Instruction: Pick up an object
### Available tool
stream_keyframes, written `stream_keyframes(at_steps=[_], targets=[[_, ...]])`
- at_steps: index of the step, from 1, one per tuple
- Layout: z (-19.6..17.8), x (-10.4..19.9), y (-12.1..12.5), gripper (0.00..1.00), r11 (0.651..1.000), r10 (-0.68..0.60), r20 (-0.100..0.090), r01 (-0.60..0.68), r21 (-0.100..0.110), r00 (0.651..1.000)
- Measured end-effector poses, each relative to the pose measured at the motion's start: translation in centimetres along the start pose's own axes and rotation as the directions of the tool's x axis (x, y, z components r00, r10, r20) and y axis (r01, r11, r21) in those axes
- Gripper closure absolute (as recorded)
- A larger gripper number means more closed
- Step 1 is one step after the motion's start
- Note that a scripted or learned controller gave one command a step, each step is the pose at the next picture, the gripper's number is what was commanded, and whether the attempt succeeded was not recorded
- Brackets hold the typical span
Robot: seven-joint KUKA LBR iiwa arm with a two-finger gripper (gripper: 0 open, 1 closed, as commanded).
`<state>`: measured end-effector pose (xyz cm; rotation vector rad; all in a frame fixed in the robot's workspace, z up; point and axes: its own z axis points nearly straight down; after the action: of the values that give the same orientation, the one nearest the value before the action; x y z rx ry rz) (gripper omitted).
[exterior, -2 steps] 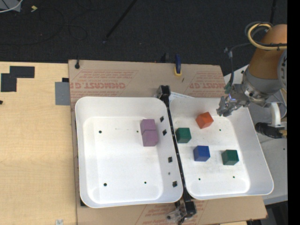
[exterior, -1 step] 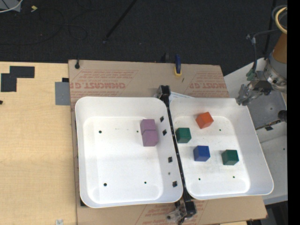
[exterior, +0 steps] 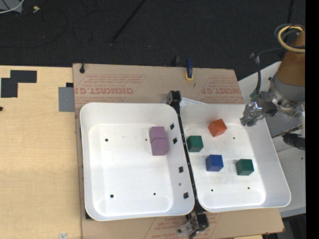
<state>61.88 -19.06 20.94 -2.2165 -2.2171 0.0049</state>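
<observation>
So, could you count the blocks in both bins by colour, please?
Purple block: 1
Orange block: 1
Blue block: 1
Green blocks: 2
Total: 5

White bins (exterior: 99, 133); purple block (exterior: 158, 140), orange (exterior: 217, 127), blue (exterior: 214, 163), two green cubes (exterior: 195, 143)

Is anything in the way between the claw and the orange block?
Nothing visible is. The claw sits at the right bin's upper right edge, and the orange block lies just to its left in the picture, with bare white floor between them. The other blocks sit lower down.
</observation>
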Motion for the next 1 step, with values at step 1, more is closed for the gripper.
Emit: stream_keyframes(at_steps=[1], targets=[[2.72, 1.84, 2.57, 1.00, 1.000, -0.002, 0.002, 0.002, -0.005, 1.000]])
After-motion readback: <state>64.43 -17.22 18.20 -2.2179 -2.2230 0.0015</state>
